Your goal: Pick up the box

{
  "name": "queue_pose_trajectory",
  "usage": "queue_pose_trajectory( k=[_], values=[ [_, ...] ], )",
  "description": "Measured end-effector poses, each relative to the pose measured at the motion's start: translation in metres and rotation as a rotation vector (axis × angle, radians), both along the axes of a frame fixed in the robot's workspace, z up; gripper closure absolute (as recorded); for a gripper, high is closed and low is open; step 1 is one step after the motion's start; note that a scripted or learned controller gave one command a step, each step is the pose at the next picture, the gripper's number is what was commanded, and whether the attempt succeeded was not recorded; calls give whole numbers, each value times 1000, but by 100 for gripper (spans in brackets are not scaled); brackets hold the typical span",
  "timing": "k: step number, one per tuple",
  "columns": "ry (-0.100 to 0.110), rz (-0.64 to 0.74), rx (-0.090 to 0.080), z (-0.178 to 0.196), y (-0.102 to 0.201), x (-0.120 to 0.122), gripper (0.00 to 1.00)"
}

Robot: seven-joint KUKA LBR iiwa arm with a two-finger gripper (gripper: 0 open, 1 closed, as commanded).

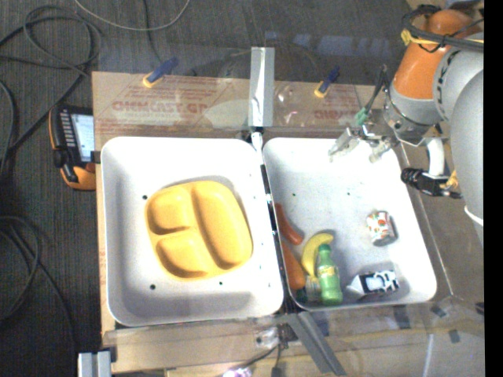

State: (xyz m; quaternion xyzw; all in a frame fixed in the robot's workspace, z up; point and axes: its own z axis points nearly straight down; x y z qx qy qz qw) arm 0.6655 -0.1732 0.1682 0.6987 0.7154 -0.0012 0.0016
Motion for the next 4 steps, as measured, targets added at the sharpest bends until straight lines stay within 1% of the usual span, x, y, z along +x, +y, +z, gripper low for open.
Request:
queue_pose_trajectory(
  k=[1, 2, 3, 4],
  values=[
    [2, 329, 3, -42, 41, 3, 0],
    [-13, 250, -3, -77, 68, -60, 0],
    [-11, 71, 2, -78, 41, -37, 0],
    [-2, 74, 7, -55, -46, -52, 0]
  ],
)
